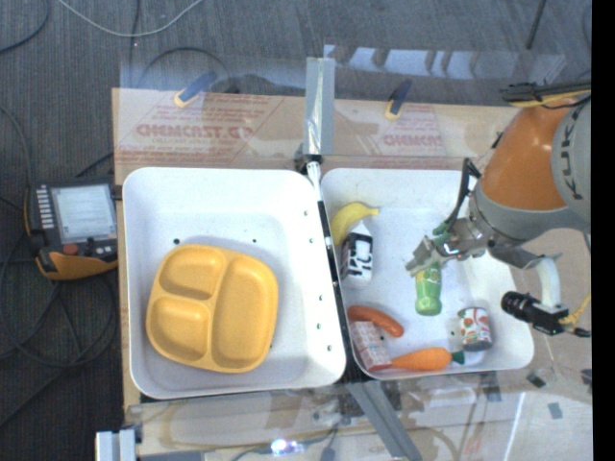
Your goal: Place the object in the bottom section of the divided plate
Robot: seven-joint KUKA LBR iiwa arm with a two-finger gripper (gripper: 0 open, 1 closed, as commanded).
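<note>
1. A grey arm with an orange band reaches in from the right over the right-hand white bin (500,353). Its hand (434,254) hangs low, just above the top of a small green bottle (429,291).
2. Whether the hand is spread or closed cannot be told from this slanted overhead view, and nothing can be seen gripped in it.
3. The green bottle, judged to be the object to move, lies directly below the hand on the bin floor, apparently not yet lifted.
4. Other things crowd near the hand: a black-and-white carton (358,255) and a banana (346,219) to its left, a small printed can (474,327) below and to its right, a sausage (376,320) and a carrot (421,359) below it.
5. The yellow divided plate (213,305) sits well to the left of the hand, in the other bin (154,190), with the raised rims of both bins between.
6. Risks, as a judgement: the rounded bottle could roll or squirt away from an off-centre pinch; a weak hold could drop it crossing the rims; and it could land in the wrong compartment, since the plate sits turned at an angle.
</note>
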